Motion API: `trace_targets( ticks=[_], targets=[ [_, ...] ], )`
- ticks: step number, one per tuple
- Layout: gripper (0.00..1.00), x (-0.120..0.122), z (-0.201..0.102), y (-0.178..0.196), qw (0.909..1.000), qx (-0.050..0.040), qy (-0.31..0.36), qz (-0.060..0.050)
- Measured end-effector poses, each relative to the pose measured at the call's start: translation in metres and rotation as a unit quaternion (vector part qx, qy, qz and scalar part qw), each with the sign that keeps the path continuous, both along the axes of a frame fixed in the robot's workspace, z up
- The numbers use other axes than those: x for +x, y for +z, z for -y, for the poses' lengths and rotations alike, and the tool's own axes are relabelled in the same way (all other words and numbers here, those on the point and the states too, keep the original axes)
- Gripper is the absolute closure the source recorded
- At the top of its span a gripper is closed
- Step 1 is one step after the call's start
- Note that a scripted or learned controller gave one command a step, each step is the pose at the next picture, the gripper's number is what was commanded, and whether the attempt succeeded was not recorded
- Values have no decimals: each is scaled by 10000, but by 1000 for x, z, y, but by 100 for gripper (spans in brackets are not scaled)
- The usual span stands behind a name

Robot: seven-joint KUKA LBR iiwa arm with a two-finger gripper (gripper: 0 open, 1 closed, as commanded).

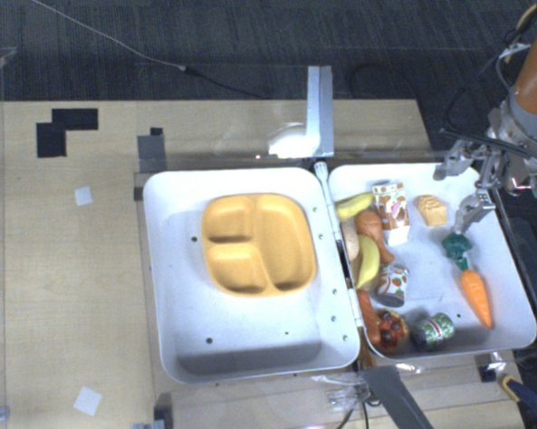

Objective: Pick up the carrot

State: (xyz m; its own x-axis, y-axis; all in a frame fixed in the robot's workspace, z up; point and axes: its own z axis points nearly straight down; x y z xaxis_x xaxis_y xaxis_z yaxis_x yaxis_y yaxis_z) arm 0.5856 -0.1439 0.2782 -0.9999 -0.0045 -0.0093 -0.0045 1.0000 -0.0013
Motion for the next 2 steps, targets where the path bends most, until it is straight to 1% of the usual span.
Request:
trace_targets(
  ticks=[1, 2],
  targets=[
    [0, -37, 40, -85, 9999, 0, 106, -27],
    [0, -76, 63, -188, 9981, -25, 617, 41]
  ],
)
